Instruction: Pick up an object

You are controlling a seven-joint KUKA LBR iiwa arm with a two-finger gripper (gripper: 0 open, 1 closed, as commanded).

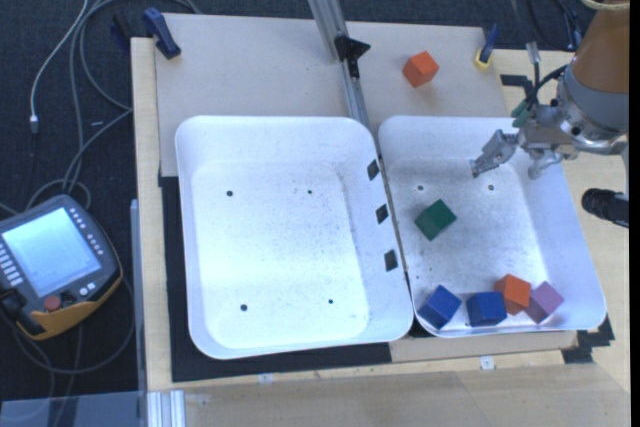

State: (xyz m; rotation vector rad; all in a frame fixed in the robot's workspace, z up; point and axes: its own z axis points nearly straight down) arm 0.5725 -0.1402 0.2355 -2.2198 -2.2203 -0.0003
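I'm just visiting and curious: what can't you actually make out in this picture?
- Arm: cut off by the right edge of the camera view.
- Purple block: partly behind the orange block in the right bin.
- Handheld screen: too small and glared to read.
- Gripper: too small to see whether it touches anything.

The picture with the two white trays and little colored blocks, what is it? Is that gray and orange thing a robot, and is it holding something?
Yes, that is a robot arm, reaching in from the right. The picture comes from one camera fixed above the bench, looking down at a slant. At the arm's end is a gripper with two fingers, like a pincer. They are spread apart over the right tray with nothing between them, so it holds nothing. In that tray lie a green block, two blue blocks, an orange block and a purple block. Another orange block sits on the bench behind the trays. The left tray is next to the right one.
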